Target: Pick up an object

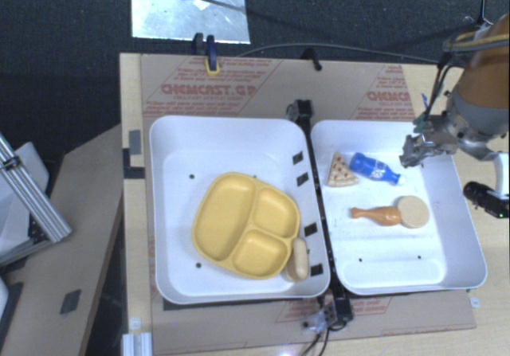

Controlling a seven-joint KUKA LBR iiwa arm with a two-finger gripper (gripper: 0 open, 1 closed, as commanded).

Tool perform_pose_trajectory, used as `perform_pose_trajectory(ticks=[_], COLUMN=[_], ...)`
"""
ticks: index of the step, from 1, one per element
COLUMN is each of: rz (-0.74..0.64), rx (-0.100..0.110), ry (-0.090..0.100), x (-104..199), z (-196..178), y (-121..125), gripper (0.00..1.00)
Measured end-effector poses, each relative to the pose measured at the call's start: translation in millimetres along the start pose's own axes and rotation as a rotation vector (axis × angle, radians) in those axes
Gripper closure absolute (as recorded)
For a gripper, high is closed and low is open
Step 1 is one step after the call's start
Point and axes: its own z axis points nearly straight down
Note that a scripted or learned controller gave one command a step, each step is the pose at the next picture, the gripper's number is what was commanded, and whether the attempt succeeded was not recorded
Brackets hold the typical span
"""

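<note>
- Looking down on the bench (135, 211), you have two white bins side by side: the left bin (171, 179) and the right bin (454, 251).
- In the left bin you see a yellow divided tray (243, 223), set at a slant, with three compartments.
- A small beige bread roll (298, 259) lies against the tray's lower right corner, touching it, near the wall between the bins.
- In the right bin you have four things close together in its upper half.
- A pizza slice (342, 171) sits near the bin's left wall, point upward.
- A blue bottle (374, 169) lies on its side just beside the slice, to its right, with its white cap toward the right.
- An orange chicken drumstick (378, 215) lies below the bottle, its thin end pointing left.
- A round tan biscuit (413, 212) touches the drumstick's thick end.
- Your arm comes in from the right, and the gripper (417, 148) hangs over the right bin's upper right part, just right of the bottle and apart from it.
- You cannot tell from here how far apart its tips are; nothing is seen held in it.
</note>
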Motion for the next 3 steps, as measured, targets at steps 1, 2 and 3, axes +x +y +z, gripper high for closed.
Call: perform_pose_trajectory(ticks=[1,2,3], rz=[-0.001,-0.001,-0.001], rx=[0.002,0.0,0.0], ry=[0.001,0.001,0.0], x=[61,111,159], z=[6,-5,-12], y=[2,-2,7], gripper=[1.0,1.0,1.0])
